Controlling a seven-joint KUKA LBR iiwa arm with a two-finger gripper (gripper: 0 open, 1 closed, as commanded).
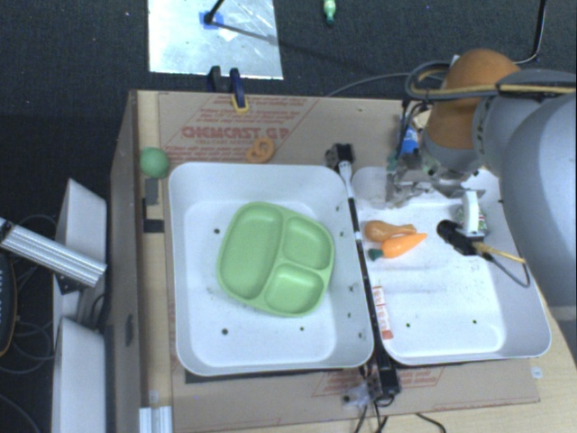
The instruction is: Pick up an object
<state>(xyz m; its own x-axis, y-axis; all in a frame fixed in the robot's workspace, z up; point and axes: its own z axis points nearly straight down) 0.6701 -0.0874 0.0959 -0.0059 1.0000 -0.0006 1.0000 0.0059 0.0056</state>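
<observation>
Two bins, one green tray, one carrot

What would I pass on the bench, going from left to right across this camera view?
green ball → green divided plate in the left bin → orange toy carrot in the right bin
</observation>
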